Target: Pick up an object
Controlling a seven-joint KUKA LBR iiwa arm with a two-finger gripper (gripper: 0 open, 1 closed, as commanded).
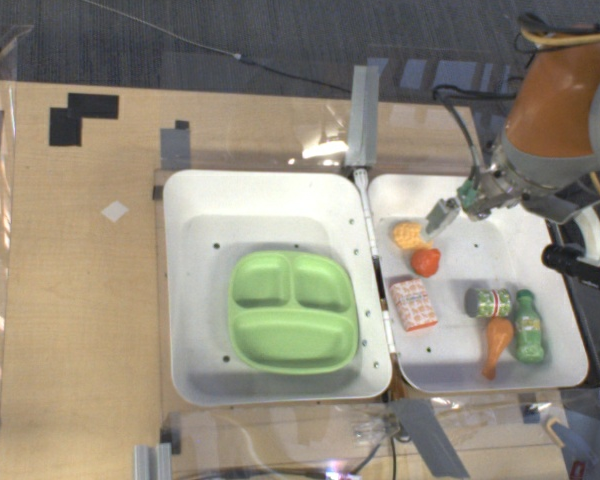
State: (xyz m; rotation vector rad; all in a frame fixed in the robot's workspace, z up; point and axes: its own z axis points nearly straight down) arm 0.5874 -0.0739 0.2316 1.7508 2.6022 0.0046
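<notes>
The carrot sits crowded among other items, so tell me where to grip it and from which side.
Grip the carrot across its thick upper half, coming straight down from above, fingers closing across its width. It lies flat, tapering to a thin tip toward the near rim of the right bin. The green bottle lies close on its right, so finger room there looks tight.

Two white bins [180, 268], one green tray [294, 311], six toy foods [413, 303], one arm [560, 98]
</notes>
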